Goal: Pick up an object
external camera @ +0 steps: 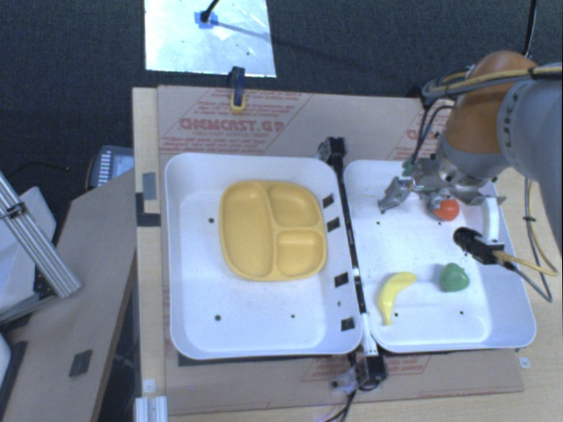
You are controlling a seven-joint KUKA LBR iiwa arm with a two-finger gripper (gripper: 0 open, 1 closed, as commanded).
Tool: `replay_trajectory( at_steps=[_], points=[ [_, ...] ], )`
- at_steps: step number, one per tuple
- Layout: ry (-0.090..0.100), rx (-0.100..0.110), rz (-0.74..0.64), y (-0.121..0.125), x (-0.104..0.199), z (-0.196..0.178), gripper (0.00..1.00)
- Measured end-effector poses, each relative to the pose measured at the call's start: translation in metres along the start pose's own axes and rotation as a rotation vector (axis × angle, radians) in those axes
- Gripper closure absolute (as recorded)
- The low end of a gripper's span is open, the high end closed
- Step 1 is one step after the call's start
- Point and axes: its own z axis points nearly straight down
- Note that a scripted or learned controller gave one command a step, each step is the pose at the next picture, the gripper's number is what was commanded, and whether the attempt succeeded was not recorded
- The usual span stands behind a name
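A small round orange-red toy (447,209), tomato-like, lies near the far edge of the right-hand bin (422,323) on the table (290,117), tucked just under the wrist of the grey arm (519,121) that reaches in from the right. The jaws (406,187) hang low over the bin just to the toy's left, one grey finger pointing away from it; whether they are open or closed cannot be told. Nearer the front lie a yellow banana (394,294) and a green toy (454,277). The left-hand bin (189,323) carries a yellow divided plate (271,229).
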Motion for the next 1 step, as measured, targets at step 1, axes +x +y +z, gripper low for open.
replay_trajectory(
  at_steps=[1],
  points=[
    [0.0,0.0,0.001,-0.0003,0.0005,0.0524,0.0]
  ],
)
